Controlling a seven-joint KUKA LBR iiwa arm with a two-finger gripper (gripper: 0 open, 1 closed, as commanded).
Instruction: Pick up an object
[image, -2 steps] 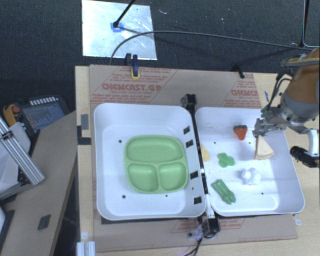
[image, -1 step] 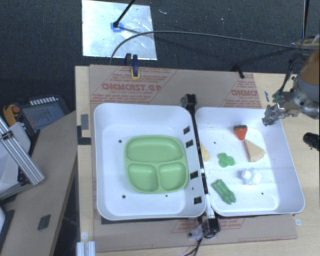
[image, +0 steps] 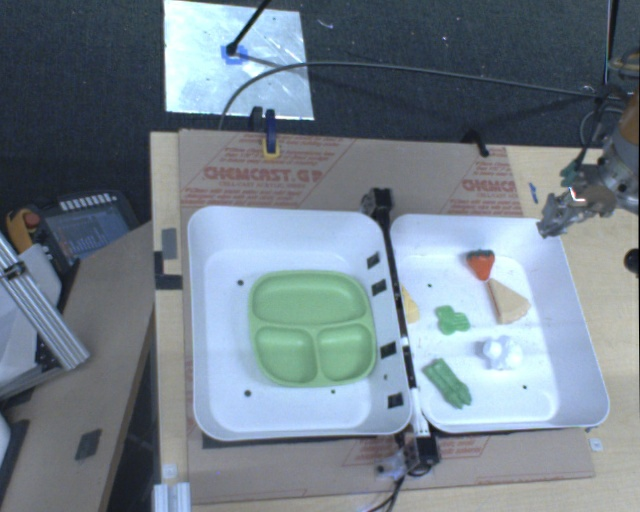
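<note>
The right bin (image: 560, 330) holds several small toy foods: an orange-red strawberry (image: 481, 263), a tan wedge (image: 508, 301), a green broccoli piece (image: 452, 321), a white lumpy piece (image: 498, 352) and a long green vegetable (image: 447, 383). A yellowish piece (image: 409, 305) lies against the bin's left wall. My gripper (image: 556, 218) hangs at the far right, over the bin's upper right corner, well apart from all the pieces. Nothing shows between its fingers.
The left bin (image: 215, 300) carries a green three-compartment plate (image: 310, 327). A black clip strip (image: 385, 300) joins the two bins. Cardboard underlies both bins. A control pendant (image: 85, 228) and metal rail (image: 35, 305) sit off to the left.
</note>
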